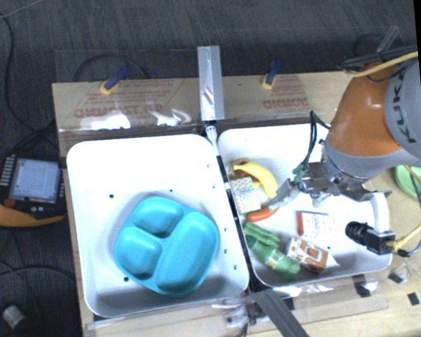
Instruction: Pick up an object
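I see my fingers (278, 198) low in the right bin (377, 207), beside the banana (257, 174) and carrot (261, 212); I cannot tell their gap. The left bin (92, 168) holds a blue tray (167, 244).

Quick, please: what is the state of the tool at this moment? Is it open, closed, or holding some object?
Tool: over the right bin, low beside the banana and the orange piece; open or closed cannot be told, and no object is visibly held.
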`<control>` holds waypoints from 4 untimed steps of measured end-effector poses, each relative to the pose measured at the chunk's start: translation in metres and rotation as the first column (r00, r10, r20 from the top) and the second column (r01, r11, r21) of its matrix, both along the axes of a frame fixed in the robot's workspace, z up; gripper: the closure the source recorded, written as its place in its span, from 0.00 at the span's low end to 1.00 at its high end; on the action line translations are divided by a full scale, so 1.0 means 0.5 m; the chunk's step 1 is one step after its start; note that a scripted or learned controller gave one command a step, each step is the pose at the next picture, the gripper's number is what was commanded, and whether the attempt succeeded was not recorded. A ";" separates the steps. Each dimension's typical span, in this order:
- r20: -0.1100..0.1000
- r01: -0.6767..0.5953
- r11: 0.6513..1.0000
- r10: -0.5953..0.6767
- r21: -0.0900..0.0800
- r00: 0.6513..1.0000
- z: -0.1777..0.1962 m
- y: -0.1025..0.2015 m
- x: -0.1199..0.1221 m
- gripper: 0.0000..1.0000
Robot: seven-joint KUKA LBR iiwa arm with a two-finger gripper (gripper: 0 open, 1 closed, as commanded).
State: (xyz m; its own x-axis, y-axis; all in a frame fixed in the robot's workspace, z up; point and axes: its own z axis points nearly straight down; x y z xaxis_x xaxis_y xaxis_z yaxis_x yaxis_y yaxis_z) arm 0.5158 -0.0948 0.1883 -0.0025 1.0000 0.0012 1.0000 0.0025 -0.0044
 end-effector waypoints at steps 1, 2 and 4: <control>0.000 0.051 0.999 -0.051 0.001 0.999 -0.139 -0.046 0.149 0.00; -0.013 -0.108 0.994 0.108 -0.003 0.994 -0.185 -0.054 0.245 0.00; 0.013 -0.395 0.918 0.396 -0.015 0.918 -0.170 -0.125 0.307 0.00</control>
